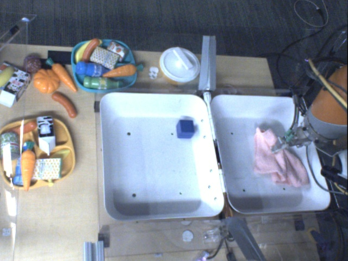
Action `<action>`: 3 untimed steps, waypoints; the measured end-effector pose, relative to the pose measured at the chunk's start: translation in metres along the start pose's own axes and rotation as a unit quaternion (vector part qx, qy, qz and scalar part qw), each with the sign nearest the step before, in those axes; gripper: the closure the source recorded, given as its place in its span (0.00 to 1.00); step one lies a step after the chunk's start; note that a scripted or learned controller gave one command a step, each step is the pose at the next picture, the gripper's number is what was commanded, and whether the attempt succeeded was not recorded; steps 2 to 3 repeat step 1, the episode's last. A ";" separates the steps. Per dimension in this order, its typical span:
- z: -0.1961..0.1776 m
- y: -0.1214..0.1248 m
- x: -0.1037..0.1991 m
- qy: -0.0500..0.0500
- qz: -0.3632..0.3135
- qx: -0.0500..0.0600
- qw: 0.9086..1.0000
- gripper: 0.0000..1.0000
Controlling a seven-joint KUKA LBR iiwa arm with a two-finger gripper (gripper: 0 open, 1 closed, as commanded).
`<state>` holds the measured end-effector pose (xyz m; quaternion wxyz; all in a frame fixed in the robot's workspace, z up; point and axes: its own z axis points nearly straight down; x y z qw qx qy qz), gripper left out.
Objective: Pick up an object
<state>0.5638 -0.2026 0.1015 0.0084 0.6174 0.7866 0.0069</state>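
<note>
Left bin [114,145]: a shallow white plastic tray on the wooden table [81,200], holding a small dark-blue cube [185,128] that sits alone near the tray's upper right, well apart from every wall.

Blue cube, handling: it looks rigid and light, with flat faces. A pinch across two opposite sides should hold, though smooth faces could slip if the claw closes off-centre.

Right bin [239,124]: the second white tray, touching the first along a shared rim. A crumpled pale-pink cloth [276,159] lies in its right half, bunched in folds and running from the middle down toward the lower right.

Pink cloth, handling: soft, limp and very light. It will drape and stretch rather than lift as one piece, and it cannot break. The best hold is judged to be a raised fold or ridge near the upper middle, where there is thickness to bite; a flat single layer would probably slide out.

Claw [286,141]: at the end of the grey arm with its orange band, low over the upper right edge of the cloth, at or just above the fabric.

Claw state: whether it is spread or closed cannot be told, since the tip is small and cluttered by cables; no fabric is clearly seen pinched.

Likely target: the cloth, judging by the claw's position over it.
</note>
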 end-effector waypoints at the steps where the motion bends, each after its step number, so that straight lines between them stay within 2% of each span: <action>1: -0.081 0.123 0.102 0.002 0.000 0.009 1.000 1.00; 3: -0.081 0.123 0.102 0.002 0.000 0.009 1.000 1.00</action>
